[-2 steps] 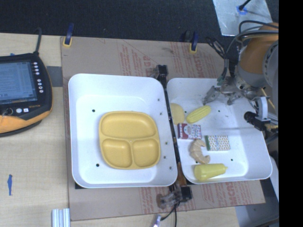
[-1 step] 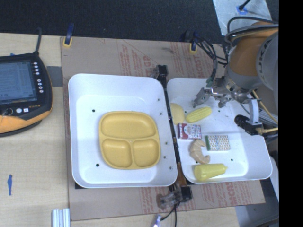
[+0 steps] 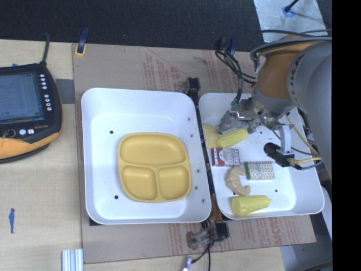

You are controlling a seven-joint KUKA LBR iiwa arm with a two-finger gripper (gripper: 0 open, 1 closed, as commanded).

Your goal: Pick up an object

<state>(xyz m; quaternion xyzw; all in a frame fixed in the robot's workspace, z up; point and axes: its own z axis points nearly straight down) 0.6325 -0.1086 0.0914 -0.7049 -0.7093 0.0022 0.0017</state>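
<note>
My gripper [image 3: 240, 120] hangs low over the far part of the right bin [image 3: 307, 199], just above the corn cob [image 3: 232, 138]; my wrist hides the fingers, so I cannot tell whether my jaws are spread or pressed together. Nothing visibly sits between them. Nearer lie a red packet [image 3: 226, 157], a green box [image 3: 259, 170], a tan lump [image 3: 236, 180], perhaps ginger, and a yellow bottle [image 3: 249, 205]. The left bin [image 3: 101, 205] holds a yellow divided plate [image 3: 153, 166]. A tablet [image 3: 25, 109] rests at the bench's far left.

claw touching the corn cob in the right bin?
Cannot tell. In the camera view the claw sits right over the corn cob, overlapping it; neither contact nor a gap shows plainly.
</note>
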